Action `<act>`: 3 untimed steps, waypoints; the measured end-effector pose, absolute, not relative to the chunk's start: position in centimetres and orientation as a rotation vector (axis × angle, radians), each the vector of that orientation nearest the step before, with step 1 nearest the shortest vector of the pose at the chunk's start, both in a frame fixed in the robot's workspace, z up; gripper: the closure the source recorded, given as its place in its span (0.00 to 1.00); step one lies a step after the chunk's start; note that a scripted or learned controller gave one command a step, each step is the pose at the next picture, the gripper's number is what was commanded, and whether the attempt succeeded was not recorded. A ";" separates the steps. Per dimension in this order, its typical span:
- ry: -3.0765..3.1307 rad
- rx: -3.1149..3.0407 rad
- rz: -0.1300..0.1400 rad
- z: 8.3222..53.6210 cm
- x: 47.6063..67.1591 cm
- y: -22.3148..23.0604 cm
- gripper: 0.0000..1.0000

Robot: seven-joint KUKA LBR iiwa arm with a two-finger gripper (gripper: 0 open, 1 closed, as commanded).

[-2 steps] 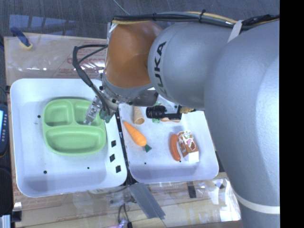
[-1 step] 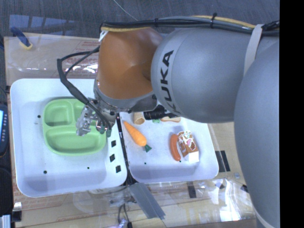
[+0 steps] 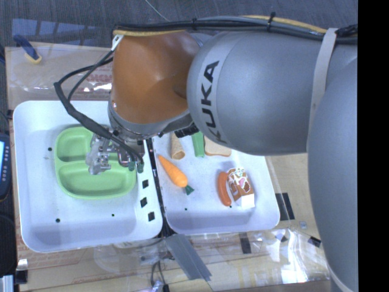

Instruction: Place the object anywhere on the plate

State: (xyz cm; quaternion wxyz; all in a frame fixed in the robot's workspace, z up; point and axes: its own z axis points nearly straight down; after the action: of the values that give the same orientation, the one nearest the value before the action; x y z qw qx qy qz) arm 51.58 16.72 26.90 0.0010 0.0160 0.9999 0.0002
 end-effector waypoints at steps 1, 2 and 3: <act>3.085 -0.560 0.001 30.6 50.3 18.1 1.00; 2.972 -1.017 -0.001 26.3 48.9 18.0 1.00; 2.874 -1.277 0.000 20.1 48.8 17.3 1.00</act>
State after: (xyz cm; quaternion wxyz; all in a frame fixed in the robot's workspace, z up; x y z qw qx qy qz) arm 48.76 17.26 20.14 -0.0017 -0.4059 0.9139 0.0001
